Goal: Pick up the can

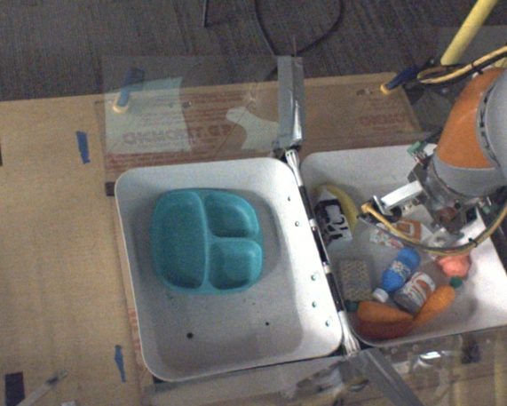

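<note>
We count one can [415,291], lying low in the right bin [500,308], between one blue bottle [398,273] and two orange carrots [384,313]. The gripper [433,216] hangs above; we cannot tell its state. One teal tray [205,240] leaves the left bin [239,333] roomy.

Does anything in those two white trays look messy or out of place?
Nothing looks spilled or broken. The right bin is crowded: the can, a blue bottle, a carrot and other items lie jumbled on their sides. The left bin holds one teal divided plate, sitting slightly crooked.
</note>
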`<action>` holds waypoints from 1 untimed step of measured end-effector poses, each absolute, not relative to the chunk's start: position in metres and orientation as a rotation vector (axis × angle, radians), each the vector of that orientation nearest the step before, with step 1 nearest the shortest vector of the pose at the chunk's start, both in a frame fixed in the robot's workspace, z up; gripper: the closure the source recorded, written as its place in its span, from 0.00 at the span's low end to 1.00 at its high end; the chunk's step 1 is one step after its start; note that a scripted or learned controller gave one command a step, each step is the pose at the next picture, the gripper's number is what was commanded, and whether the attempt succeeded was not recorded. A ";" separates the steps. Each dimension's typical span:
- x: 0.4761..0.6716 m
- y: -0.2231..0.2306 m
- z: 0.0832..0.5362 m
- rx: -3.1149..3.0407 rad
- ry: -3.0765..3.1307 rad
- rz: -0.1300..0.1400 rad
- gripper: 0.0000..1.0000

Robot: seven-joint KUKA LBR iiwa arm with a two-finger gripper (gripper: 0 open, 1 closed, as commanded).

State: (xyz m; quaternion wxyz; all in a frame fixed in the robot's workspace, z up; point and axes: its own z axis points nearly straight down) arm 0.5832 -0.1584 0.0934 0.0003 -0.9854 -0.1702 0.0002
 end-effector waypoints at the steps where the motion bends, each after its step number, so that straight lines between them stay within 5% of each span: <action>1: 0.567 -0.219 0.196 -3.036 -0.806 0.001 0.00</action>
